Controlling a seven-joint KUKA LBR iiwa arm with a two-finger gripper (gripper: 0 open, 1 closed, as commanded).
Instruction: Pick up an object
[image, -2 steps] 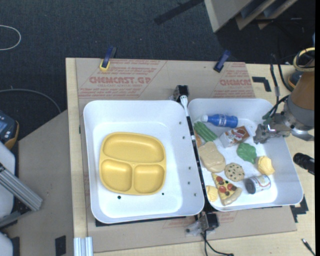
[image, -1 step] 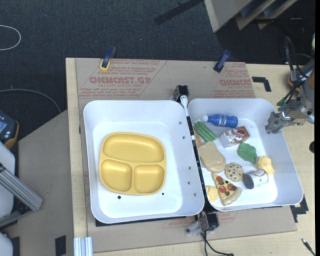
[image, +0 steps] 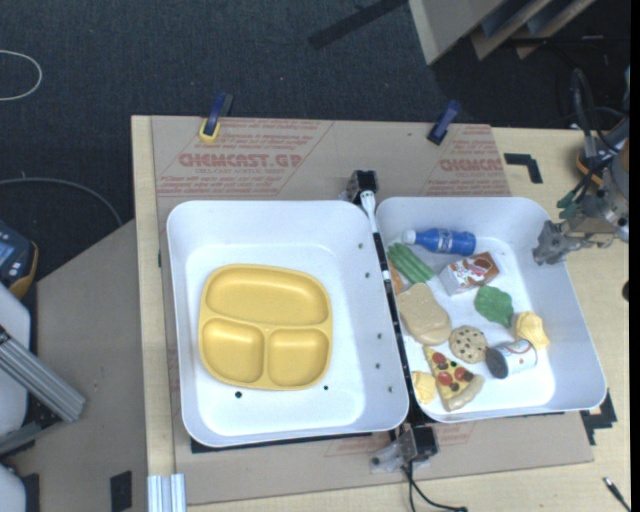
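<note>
The right bin (image: 560, 390) holds a jumble of small toy foods, and any of them could be the thing to pick up. A blue bottle (image: 441, 240) lies on its side near the far wall, long axis running left to right, its white cap toward the left bin (image: 185, 300). Just below it a green ridged piece (image: 409, 264) lies diagonally along the bin's left wall, beside a small red and white packet (image: 471, 272). Nearer the middle sit a tan oval piece (image: 424, 314), a green leaf-like piece (image: 493, 303), a chocolate-chip cookie (image: 467, 344) and a yellow lump (image: 529, 327). A pizza slice (image: 451, 377) lies near the front wall, its point aimed up and left, touching the cookie's lower edge. A small grey and white object (image: 506, 361) beside the cookie is too small to identify. The left bin carries a yellow three-compartment tray (image: 266, 325), lying flat. The claw (image: 553, 244) hangs over the right bin's far right rim, apart from every toy, with nothing visibly between its fingers; how far it is open I cannot tell, since it looks blurred and dark. The arm above it is cut off by the frame edge. Both bins rest on a brown tabletop (image: 150, 200).
</note>
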